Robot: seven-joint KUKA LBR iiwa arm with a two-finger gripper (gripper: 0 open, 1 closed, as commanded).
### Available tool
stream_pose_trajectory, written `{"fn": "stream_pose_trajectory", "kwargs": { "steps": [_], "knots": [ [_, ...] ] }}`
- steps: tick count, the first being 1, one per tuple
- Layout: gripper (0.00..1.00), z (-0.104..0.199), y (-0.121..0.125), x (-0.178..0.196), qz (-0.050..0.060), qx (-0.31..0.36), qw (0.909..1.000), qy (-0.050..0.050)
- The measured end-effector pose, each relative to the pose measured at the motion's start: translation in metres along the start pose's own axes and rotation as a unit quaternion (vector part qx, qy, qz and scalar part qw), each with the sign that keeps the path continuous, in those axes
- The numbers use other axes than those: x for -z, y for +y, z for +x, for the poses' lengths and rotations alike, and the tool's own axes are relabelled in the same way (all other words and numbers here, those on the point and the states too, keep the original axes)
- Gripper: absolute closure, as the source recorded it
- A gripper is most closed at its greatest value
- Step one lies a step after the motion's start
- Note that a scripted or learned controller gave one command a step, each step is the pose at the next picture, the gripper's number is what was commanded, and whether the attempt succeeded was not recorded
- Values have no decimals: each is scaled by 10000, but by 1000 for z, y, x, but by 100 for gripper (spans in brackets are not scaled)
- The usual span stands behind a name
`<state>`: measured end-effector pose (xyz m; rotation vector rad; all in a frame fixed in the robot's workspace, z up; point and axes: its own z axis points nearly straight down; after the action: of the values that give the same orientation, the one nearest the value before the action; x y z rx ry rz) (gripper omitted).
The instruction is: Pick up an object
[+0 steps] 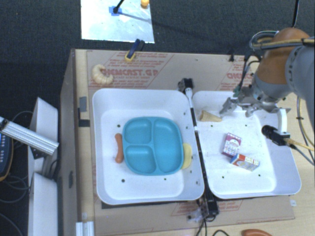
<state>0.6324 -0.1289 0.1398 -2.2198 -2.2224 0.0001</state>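
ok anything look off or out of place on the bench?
One thing: a pale curled toy lies on the cardboard behind the left bin, outside both bins. A yellow piece is wedged between the blue plate and that bin's wall.

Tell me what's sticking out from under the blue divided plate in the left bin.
A yellow object pokes out at the blue plate's right edge. Most of it is covered, so I cannot identify it. The sausage lies beside the plate, not under it.
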Motion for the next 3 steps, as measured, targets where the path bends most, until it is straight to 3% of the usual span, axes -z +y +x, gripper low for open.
{"fn": "stream_pose_trajectory", "kwargs": {
  "steps": [1,2,3],
  "knots": [
    [0,33,-37,-56,-1,3,10000,0],
    [0,27,-65,-56,-5,-1,10000,-2],
    [0,7,-109,-56,-4,-4,10000,-3]
  ]
}}
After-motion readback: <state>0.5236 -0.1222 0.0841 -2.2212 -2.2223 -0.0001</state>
